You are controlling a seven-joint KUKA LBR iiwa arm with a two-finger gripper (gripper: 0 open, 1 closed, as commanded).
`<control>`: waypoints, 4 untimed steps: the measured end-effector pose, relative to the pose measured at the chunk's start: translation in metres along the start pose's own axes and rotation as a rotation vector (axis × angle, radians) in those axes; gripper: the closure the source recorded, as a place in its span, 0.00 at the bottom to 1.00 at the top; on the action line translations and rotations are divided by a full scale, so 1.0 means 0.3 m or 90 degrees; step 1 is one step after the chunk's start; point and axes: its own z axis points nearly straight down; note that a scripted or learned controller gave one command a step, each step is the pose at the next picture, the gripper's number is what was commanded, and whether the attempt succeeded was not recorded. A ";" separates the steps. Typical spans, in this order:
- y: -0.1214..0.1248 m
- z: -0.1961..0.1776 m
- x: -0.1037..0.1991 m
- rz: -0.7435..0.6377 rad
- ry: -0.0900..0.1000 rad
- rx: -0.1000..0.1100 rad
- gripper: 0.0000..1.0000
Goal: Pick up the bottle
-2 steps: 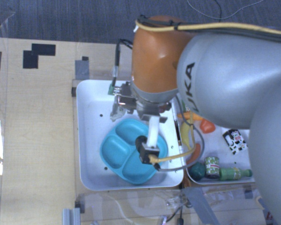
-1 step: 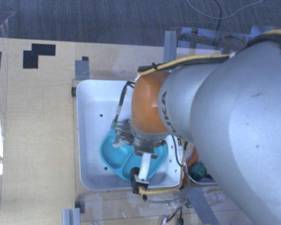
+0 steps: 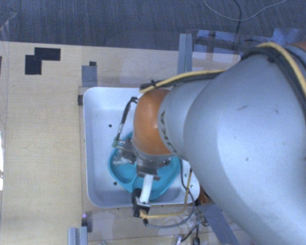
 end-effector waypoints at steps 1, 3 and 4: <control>0.021 -0.167 -0.138 0.252 -0.007 0.006 0.00; 0.299 -0.176 0.150 0.383 -0.008 0.006 0.00; 0.301 -0.212 0.154 0.376 -0.007 0.004 1.00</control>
